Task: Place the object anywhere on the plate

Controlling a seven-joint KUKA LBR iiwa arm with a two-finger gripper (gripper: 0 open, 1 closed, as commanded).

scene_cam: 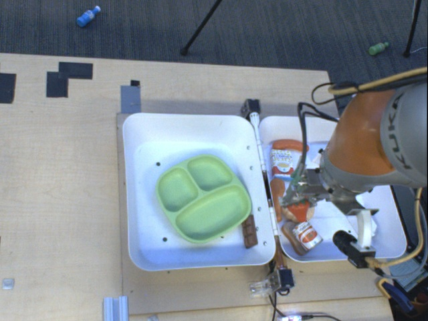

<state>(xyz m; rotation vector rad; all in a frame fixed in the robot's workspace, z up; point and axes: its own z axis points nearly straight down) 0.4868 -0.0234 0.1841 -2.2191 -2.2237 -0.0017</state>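
Camera view puts the gripper [294, 194] low over the orange pouch [299, 212] in the crowded right bin [396, 243], its grip impossible to tell, so neighbouring packets could spoil the pickup before the green plate [204, 198] at left.

the two bins, left [137, 179] and right [394, 239], are plain white. the divided plate [204, 198] in the left bin is pale green all over, with no pattern. beside its lower right edge lies a dark brown bar [249, 233]. in the right bin, a packet [286, 158] is orange-red with a white label panel bearing small coloured print. a small jar [304, 235] has a brown body and a red-and-white label. the arm [364, 139] shows a broad orange band and grey casing with dark lettering. the bench [60, 199] is light tan wood with black square patches. the floor [134, 12] is dark grey carpet; a blue bottle [87, 16] lies on it.
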